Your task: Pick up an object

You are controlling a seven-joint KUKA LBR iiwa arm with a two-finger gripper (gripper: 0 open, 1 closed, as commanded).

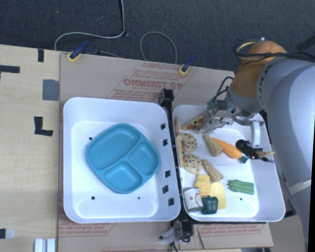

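Gripper (214, 118): you see it low over the far left part of the right bin (269, 209), just beside the pizza slice (194, 123); you cannot tell how it is set.
Arm (287, 99): grey, with the orange band (251, 70) above the wrist, it comes in from your right.
Right bin contents: you have the pizza slice at the far left corner, 2 cookies (188, 143) along the left wall, a carrot (226, 148), 2 cones (213, 146), a green piece (241, 186), yellow pieces (209, 187) and a dark green pepper (209, 205) near the front.
Left bin (73, 197): it holds 1 blue divided plate (123, 157) lying flat with 3 compartments.
Contact: you cannot tell whether the gripper touches any item.
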